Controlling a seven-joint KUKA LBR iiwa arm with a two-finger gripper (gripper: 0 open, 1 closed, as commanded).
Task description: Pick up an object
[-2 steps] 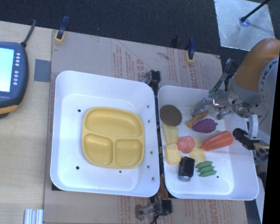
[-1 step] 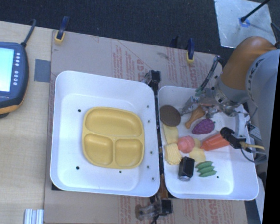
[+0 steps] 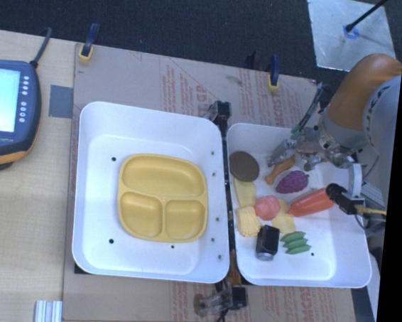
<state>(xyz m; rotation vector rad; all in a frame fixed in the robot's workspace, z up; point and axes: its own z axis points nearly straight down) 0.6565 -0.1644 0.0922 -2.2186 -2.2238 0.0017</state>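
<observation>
— What's in the right bin (image 3: 332, 270)?
— Smooth plastic food: a purple grape bunch (image 3: 292, 181), an orange carrot (image 3: 311, 202), a flat brown disc (image 3: 244, 165), green pea pods (image 3: 294, 242), a black can (image 3: 267, 242).
— And the jaws (image 3: 296, 154)?
— Metal, low over the bin's far side beside the grapes; I cannot tell whether they're parted.
— Left bin (image 3: 95, 181)?
— A yellow three-compartment tray (image 3: 163, 197).

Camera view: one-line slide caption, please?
Hand over right bin's toy food; yellow divided tray in left bin.
</observation>
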